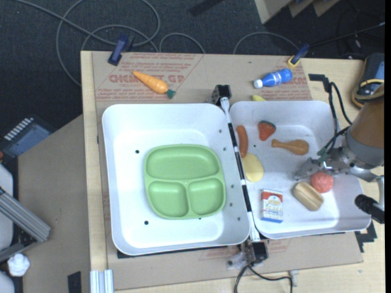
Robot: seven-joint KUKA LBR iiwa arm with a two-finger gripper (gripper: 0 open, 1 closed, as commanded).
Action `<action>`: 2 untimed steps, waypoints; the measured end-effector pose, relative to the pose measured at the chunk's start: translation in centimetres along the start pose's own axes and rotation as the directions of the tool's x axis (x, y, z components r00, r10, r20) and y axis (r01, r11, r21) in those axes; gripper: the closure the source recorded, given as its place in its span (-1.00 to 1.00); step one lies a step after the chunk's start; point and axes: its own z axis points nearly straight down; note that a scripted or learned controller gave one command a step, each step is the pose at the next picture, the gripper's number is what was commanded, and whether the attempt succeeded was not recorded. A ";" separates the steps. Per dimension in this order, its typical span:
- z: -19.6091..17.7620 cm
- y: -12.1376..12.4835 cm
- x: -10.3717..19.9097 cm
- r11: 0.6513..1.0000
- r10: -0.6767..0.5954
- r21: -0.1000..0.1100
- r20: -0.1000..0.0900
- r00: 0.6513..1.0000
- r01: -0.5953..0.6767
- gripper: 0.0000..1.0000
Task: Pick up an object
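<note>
The right bin [317, 224] holds several toy foods. A red sausage [242, 140] lies by its left wall, with a yellow lemon [253, 168] just below it. A strawberry [266, 130] and a tan drumstick [291, 145] sit near the back. A small red and white carton [272, 205] stands at the front, beside a brown bread roll [307, 196]. A red ball-shaped fruit [322, 181] rests just above the roll. My gripper [319, 165] hangs at the right side of this bin, directly over that red fruit and close to it. The arm's wrist hides part of the bin's right wall.
The left bin [122, 139] contains a green divided plate [183, 180]. On the bench behind the bins lie an orange carrot [153, 82], a blue bottle [273, 79] and a blue clamp [119, 50]. Cables run along the right edge.
</note>
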 end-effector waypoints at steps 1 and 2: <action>0.0 -3.4 2.4 1.000 0.000 -0.001 0.002 1.000 0.000 -1.00; -0.1 5.3 6.9 1.000 -0.002 -0.004 0.002 1.000 0.002 -1.00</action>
